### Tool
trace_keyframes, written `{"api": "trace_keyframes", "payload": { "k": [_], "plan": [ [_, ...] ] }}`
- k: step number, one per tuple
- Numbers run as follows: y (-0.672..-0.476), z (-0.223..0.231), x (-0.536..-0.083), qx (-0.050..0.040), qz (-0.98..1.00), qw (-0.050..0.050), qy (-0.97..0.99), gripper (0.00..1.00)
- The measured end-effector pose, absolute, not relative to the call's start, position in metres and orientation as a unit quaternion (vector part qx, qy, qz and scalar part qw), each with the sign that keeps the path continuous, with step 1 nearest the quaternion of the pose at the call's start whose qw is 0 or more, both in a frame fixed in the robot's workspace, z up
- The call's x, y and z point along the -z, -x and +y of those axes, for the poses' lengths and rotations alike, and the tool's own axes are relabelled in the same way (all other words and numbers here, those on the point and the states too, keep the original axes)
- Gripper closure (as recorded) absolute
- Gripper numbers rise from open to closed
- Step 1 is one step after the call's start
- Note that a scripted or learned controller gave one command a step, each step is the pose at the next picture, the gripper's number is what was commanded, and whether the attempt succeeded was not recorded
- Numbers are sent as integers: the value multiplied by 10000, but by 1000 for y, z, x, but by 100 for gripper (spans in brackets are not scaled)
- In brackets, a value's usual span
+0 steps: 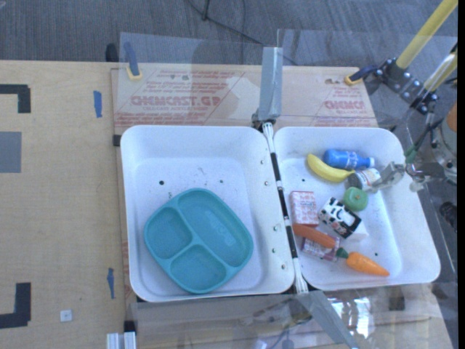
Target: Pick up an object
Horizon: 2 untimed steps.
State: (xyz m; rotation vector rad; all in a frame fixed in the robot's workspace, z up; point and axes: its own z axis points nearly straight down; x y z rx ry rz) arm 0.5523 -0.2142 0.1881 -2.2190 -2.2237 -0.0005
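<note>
The right bin (pixel 418 260) holds several small objects. A yellow banana (pixel 325 169) lies near its back, with a blue bottle (pixel 347 158) right behind it. A green round piece (pixel 355 198) sits next to a black-and-white cow toy (pixel 338 217). A red-and-white packet (pixel 304 207) lies by the bin's left wall. An orange carrot (pixel 365 265) rests near the front, with a red-orange stick (pixel 316 235) to its left. My gripper (pixel 392 174) reaches in low over the right rim, its tip close to the green piece and the banana's end. Nothing shows as held.
The left bin (pixel 145 151) holds a teal divided plate (pixel 197 240). A grey divider post (pixel 270 86) stands behind the seam between the bins. Yellow rods and clamps (pixel 407 57) crowd the back right corner. Wooden bench (pixel 51 217) lies to the left.
</note>
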Motion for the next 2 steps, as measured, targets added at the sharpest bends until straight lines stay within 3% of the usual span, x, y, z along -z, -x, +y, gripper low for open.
{"api": "trace_keyframes", "payload": {
  "k": [1, 2],
  "plan": [
    [-588, -206, -87, 13, -7215, -27, 6924, 0],
    [-589, -208, -99, 15, -7217, -56, 6922, 100]
  ]
}}
